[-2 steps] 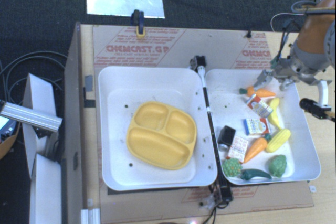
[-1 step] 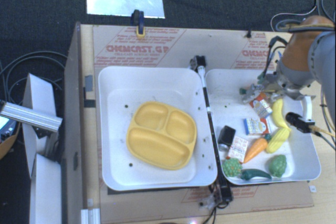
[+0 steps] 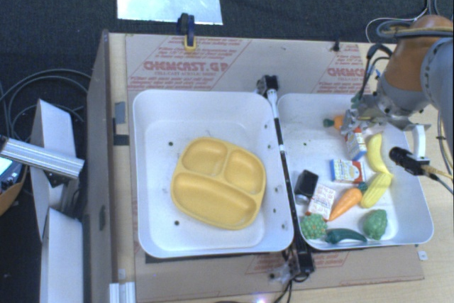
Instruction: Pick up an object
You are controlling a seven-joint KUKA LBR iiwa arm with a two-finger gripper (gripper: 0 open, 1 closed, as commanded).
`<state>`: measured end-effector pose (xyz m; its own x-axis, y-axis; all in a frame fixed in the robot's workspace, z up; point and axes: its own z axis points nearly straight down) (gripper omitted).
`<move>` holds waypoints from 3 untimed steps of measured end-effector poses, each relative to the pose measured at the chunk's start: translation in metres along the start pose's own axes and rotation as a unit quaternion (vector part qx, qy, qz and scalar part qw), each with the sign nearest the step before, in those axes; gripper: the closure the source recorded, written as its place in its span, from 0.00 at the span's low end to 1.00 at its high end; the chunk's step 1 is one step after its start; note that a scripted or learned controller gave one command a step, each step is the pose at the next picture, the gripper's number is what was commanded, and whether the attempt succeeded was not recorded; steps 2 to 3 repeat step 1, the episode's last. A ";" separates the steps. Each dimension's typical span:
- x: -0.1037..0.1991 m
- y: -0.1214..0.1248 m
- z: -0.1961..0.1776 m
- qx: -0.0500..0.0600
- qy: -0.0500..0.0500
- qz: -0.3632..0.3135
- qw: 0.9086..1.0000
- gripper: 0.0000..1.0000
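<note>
Grey gripper (image 3: 357, 125), its state impossible to tell, is hovering low over the right bin (image 3: 423, 220), probably lining up on the banana (image 3: 377, 154) just beside it.

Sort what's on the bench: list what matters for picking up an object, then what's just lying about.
For the job:
gripper, at the right bin's far edge
banana
corn cob
carrot
broccoli
green pepper
black block

Lying about:
yellow divided tray in the left bin
clamp on the bench's far edge
</note>
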<state>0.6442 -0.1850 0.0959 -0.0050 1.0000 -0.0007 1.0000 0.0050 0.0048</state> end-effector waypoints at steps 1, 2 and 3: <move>0.049 -0.045 -0.101 -0.002 0.001 -0.001 1.000 1.00; 0.049 -0.045 -0.101 -0.002 0.001 -0.001 1.000 1.00; 0.049 -0.045 -0.101 -0.002 0.001 -0.001 1.000 1.00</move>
